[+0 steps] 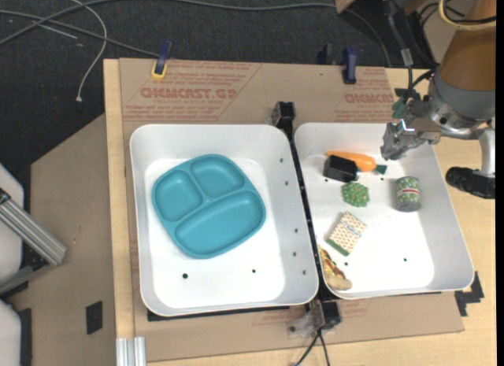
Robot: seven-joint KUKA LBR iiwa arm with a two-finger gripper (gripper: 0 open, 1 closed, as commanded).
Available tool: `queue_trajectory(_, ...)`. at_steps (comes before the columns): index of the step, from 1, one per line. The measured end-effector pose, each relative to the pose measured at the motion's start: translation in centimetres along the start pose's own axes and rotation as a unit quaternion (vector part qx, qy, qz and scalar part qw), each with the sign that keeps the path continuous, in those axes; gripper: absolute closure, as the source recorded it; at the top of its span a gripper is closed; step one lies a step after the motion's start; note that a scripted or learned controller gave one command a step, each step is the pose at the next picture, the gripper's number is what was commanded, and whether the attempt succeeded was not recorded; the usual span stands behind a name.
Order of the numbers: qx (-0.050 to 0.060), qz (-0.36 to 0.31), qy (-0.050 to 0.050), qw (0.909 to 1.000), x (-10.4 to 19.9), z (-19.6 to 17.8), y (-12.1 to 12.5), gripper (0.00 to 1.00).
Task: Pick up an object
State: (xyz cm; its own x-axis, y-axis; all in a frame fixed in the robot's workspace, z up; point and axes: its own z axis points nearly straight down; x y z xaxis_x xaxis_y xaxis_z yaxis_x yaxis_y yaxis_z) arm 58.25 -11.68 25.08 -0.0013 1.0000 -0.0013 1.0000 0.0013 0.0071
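Setting: dark carpet with loose cables lies behind a cardboard-covered counter (236, 89) carrying two shallow white bins side by side.
Left bin (157, 278): smooth glossy plastic, holding a teal three-compartment plate (209, 205) with rounded corners.
Right bin (425, 266): the pickable things lie here, in its upper and left parts.
Candidates: an orange carrot-shaped toy (356, 158) touching a black blocky object (340, 169); a bumpy green ball (355, 194); a small can (407, 193) with a printed label, on its side; a flat patterned packet (346, 233); a tan crumpled item (335, 271) at the left wall.
Gripper (394, 146): hangs over the bin's upper right, near the carrot's tip and above the can; whether the jaws stand wide or narrow I cannot tell.
Advice: the can or the ball looks the best choice, each lying apart from its neighbours; descend centred, close across the can's curved sides, and avoid the touching carrot and block.
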Motion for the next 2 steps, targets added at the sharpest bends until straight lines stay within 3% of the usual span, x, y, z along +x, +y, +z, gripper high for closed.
queue_trajectory(1, 0.002, -0.002, 0.001, 1.0, 4.9, -0.4, 0.3, 1.0)
queue_trajectory(2, 0.005, -0.002, 0.002, 1.0, 9.9, 0.1, -0.8, 1.0)
